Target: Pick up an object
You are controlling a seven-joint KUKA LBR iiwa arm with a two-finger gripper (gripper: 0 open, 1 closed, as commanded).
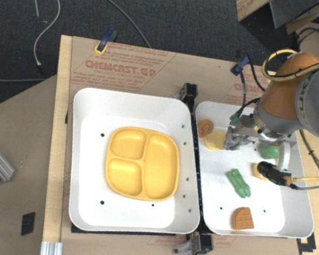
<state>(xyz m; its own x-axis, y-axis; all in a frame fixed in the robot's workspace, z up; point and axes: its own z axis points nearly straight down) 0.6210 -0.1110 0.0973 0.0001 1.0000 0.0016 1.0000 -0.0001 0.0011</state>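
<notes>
My gripper point(235, 138) hangs low over the far part of the right bin point(293, 222), under the grey arm with its orange band. Just left of it lies a pale yellow piece point(215, 140), and beyond that a small round orange-brown item point(206, 127). A light green object point(270, 151) peeks out to the gripper's right, partly hidden by the wrist. A darker green, pickle-like piece point(238, 183) lies in the bin's middle. A brown cracker-like square point(243, 218) sits near the front edge.
The left bin point(90, 114) holds a yellow divided plate point(142, 163). A black cable connector point(271, 172) hangs off the wrist above the right bin. Clamps point(188, 91) sit between the bins at the back. Cardboard lies under both bins.
</notes>
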